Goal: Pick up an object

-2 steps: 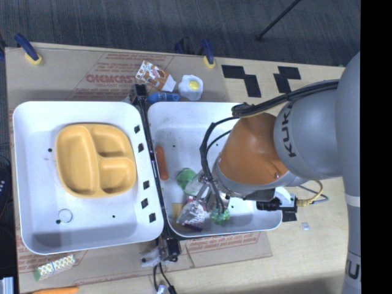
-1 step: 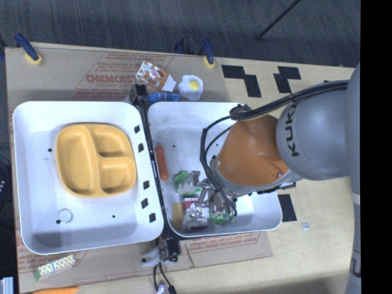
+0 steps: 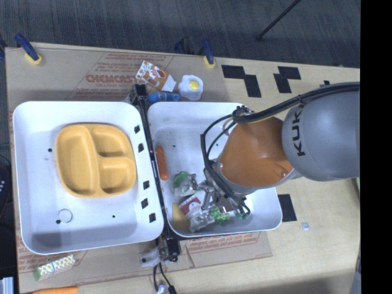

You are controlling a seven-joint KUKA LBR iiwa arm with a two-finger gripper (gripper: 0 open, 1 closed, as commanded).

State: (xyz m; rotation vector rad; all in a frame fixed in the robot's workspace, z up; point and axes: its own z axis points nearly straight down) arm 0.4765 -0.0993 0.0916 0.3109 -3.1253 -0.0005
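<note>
One hand (image 3: 211, 206) sits low in the right bin (image 3: 177, 118), down among a heap of small objects (image 3: 193, 204) at the lower middle of the frame.

Whether its fingers are apart or together cannot be told, nor whether anything is caught between them; the pile crowds it closely. Just left of the heap, an orange carrot-like piece (image 3: 162, 162) lies along the bin's left wall. Farther left, the left bin (image 3: 30, 164) carries a yellow divided tray (image 3: 96, 158). Beyond the bins, at upper middle, a small packet (image 3: 150, 74) and a yellow-and-white item (image 3: 191, 86) rest on the counter (image 3: 318, 244).
</note>
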